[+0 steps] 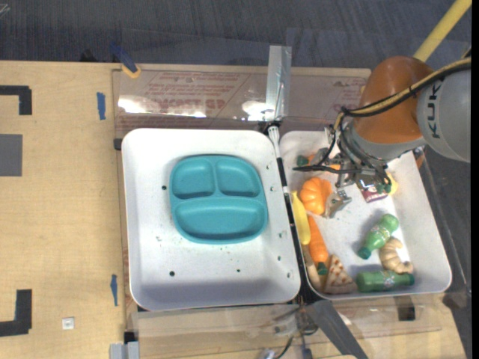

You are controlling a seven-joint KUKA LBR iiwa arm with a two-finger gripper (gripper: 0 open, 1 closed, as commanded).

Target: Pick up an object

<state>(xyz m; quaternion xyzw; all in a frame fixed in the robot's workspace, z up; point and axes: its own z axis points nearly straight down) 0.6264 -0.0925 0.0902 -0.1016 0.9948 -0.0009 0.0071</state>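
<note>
In the right bin (426,223), one pumpkin (314,194), one carrot (317,244).

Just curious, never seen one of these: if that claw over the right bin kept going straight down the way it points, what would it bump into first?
Most likely the small orange pumpkin, which lies just beside and below the gripper in the right bin. Depth is hard to judge from above, so it might instead land on bare bin floor.

Bench (60,200): wood-like board, matt. Bins (142,260): white plastic, smooth, faintly glossy (dark specks are noted in the left one). Tray (218,199): teal plastic, smooth, satin. Pumpkin (314,195): orange plastic, glossy. Arm (449,118): grey casing, smooth, with a glossy orange band. Floor (224,6): dark, carpet-like texture.
</note>
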